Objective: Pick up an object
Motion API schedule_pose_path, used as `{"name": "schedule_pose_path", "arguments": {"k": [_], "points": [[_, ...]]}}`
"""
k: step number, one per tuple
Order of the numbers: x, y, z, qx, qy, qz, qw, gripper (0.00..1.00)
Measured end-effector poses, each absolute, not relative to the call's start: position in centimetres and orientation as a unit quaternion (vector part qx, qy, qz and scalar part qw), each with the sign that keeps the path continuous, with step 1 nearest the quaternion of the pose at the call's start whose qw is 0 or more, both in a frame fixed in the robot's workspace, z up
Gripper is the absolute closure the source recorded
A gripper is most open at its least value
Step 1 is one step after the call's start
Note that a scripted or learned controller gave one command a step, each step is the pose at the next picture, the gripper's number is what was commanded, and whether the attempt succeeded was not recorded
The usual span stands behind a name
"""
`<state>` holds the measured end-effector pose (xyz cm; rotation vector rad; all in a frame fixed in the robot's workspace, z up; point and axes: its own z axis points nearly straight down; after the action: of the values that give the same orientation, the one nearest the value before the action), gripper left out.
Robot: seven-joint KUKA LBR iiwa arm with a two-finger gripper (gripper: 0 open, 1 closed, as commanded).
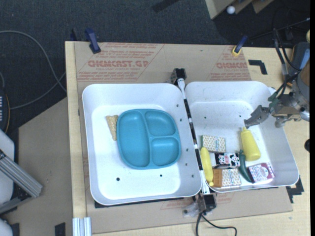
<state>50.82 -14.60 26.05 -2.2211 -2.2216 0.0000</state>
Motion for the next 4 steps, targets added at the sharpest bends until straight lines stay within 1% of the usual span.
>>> {"name": "schedule_pose_path", "arguments": {"k": [1,2,3,4], "points": [[54.9,-17.9,10.9,-0.707,-0.707,0.0005,0.001,0.0],[52.0,-16.1,8.4,-0.707,-0.707,0.0002,0.001,0.0],[48.5,-19.7,8.8,-0.708,-0.706,-0.0046,-0.011,0.0],[48.5,-19.6,9.8,-0.708,-0.706,-0.0044,-0.01,1.0]]}}
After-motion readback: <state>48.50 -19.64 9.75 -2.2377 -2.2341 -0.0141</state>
